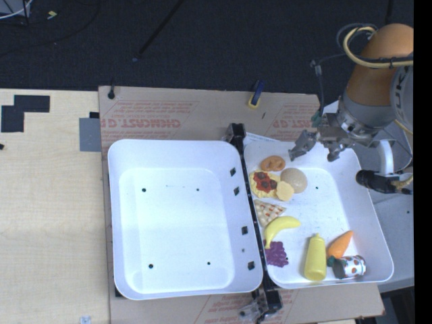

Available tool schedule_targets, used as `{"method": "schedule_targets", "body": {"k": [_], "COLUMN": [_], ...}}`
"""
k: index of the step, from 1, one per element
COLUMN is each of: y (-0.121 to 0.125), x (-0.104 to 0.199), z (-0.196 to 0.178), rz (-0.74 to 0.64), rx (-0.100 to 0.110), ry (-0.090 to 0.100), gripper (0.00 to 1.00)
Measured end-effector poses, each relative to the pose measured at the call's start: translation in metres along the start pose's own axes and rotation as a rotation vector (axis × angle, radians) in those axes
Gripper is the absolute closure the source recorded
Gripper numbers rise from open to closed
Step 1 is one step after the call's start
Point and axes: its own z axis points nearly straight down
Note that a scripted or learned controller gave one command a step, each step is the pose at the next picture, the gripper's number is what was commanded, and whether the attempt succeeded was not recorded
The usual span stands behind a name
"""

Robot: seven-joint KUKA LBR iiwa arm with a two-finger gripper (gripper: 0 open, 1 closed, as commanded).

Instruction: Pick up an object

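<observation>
The hand hangs over the far rim of the right bin, its two dark metal fingers spread wide with nothing between them. Just below it, inside the bin, lie a smooth beige dome, a round brown cookie and a flat yellow piece with red topping, close together. Nearer the camera come a criss-crossed waffle wedge, a curved glossy banana and a knobbly purple grape bunch. Along the near wall stand a yellow squeeze bottle, a tapered orange carrot and what looks like a small tin can on its side, though it is too blurred to be sure. The left bin is smooth white plastic with rounded corners. Both bins rest on printed cardboard over the pale wood counter.
</observation>
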Motion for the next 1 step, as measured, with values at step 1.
{"method": "schedule_targets", "body": {"k": [1], "y": [0.0061], "x": [0.0266], "z": [-0.2197], "rz": [-0.003], "rx": [-0.019], "ry": [-0.003], "gripper": [0.0]}}
